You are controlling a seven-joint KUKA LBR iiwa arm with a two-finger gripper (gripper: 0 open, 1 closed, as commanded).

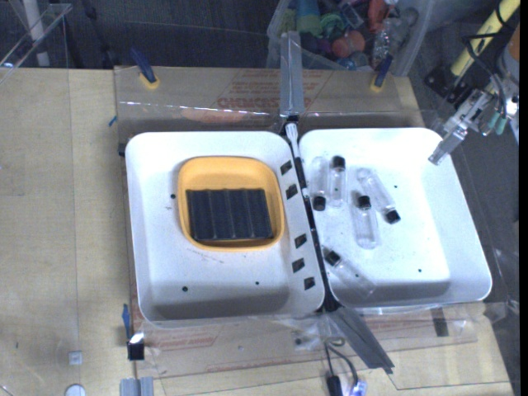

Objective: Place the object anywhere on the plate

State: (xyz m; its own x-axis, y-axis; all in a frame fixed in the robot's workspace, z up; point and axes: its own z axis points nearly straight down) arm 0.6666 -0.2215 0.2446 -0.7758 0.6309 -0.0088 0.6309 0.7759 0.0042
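We see two shallow white bins side by side on the wooden tabletop, parted by a narrow divider that bears a row of small dark markers.

In the left bin lies a yellow plate with rounded corners, set toward the bin's far half and closer to the divider than to the bin's left wall. A dark ribbed insert rests flat in the plate's middle.

In the right bin we count several small clear vials with black caps, all lying in the half next to the divider. One vial lies near the far edge, another vial lies close against the divider, a third vial sits near the bin's middle, and a fourth vial lies slanted just beside it with its cap pointing to the near right. One more capped vial rests near the bin's near edge by the divider. None of them touches the plate.

The pincer hangs over the far right corner of the right bin, slanting down from the arm at the tabletop's right edge. We cannot tell how it is set, and we see nothing in it. It stands well apart from the vials.

Beyond the bins, a clear tub of colourful objects sits at the tabletop's far edge.
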